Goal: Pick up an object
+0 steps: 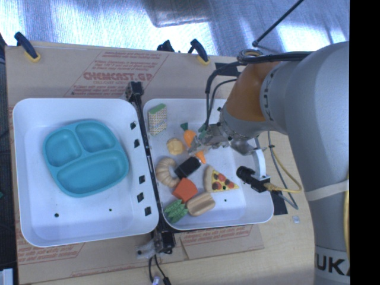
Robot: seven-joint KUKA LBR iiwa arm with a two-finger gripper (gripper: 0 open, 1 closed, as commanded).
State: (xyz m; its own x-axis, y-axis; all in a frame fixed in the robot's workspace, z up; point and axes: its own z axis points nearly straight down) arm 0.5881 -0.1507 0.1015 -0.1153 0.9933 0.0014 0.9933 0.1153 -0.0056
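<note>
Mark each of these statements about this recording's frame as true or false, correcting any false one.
1. The blue divided plate lies in the left bin. True.
2. The pizza slice lies on the blue plate. False: it lies in the right bin, among the toy foods.
3. The arm reaches over the right bin. True.
4. The croissant sits outside both bins. False: it is in the right bin, near the divider between the bins.
5. The hot dog bun is near the right bin's front edge. True.
</note>
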